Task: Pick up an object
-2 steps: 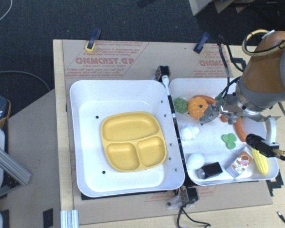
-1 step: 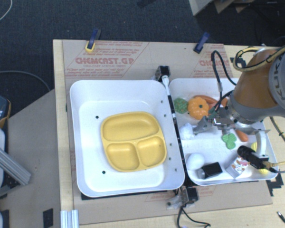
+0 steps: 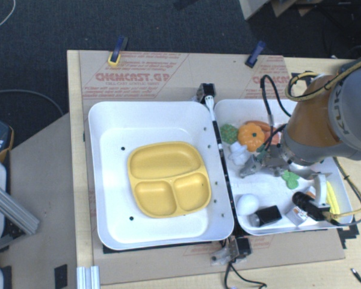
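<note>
Black block [image 3: 268, 215] near front rim; claw [image 3: 253, 163] beyond, beside orange pumpkin [image 3: 251, 135].

We are looking at a robotics lab: a cardboard-covered bench [image 3: 138, 71] clamped at its far edge, two white bins [image 3: 108, 179], loose cables [image 3: 271, 95] on dark carpet [image 3: 48, 17], aluminium framing [image 3: 12, 209] at left.

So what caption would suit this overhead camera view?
Arm reaching into the right bin among small objects, gripper near an orange pumpkin; yellow tray in the left bin.
</note>
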`<state>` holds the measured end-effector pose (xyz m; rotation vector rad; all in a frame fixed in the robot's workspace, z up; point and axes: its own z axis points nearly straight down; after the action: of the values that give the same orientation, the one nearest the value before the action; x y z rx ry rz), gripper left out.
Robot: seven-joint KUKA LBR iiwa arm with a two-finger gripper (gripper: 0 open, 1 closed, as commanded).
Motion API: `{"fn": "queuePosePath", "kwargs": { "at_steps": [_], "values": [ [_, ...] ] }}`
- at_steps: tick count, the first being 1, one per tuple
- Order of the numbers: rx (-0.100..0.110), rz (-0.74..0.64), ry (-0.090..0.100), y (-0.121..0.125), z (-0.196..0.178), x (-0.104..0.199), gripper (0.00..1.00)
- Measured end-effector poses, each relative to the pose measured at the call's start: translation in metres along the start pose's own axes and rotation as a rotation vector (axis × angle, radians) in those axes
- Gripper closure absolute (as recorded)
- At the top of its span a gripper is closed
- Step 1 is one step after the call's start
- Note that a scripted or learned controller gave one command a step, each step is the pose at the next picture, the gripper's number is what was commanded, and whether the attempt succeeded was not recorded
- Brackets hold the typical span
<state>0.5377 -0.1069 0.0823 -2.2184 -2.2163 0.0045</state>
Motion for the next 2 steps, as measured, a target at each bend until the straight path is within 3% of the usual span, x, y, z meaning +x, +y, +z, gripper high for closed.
{"fn": "queuePosePath", "kwargs": {
  "at_steps": [1,2],
  "values": [
    [-0.006,0.002,-0.002,0.001,-0.013,-0.001,1.00],
    [-0.011,-0.002,-0.003,0.000,-0.064,0.010,1.00]
  ]
}}
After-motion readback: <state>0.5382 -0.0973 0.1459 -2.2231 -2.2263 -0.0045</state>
